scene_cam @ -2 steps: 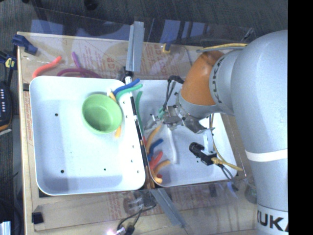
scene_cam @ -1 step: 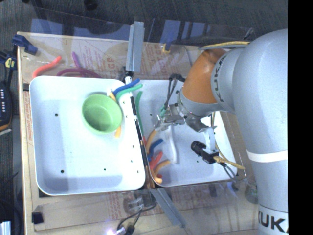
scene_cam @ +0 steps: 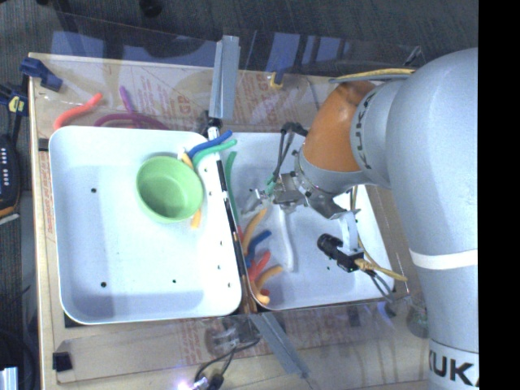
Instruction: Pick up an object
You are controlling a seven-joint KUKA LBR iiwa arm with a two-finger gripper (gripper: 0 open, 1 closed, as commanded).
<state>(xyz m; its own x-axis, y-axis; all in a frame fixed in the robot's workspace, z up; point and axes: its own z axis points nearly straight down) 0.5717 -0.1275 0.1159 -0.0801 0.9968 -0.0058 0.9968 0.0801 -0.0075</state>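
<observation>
A green bowl (scene_cam: 169,187) lies in the upper middle of the left bin (scene_cam: 97,258). Blue and green curved pieces (scene_cam: 213,147) rest over the divide at the bins' top. In the right bin (scene_cam: 313,283), several small blue, red and orange pieces (scene_cam: 258,254) lie along the left wall. My gripper (scene_cam: 272,193) hangs low in the right bin's upper left part, just above and right of those pieces. The wrist and its orange band (scene_cam: 335,136) hide the bin floor behind it. I see nothing held.
Pink and orange cables (scene_cam: 106,116) lie on the bench behind the left bin. A black connector with a yellow cable (scene_cam: 345,254) hangs off the wrist over the right bin. The grey arm body covers the right side.
</observation>
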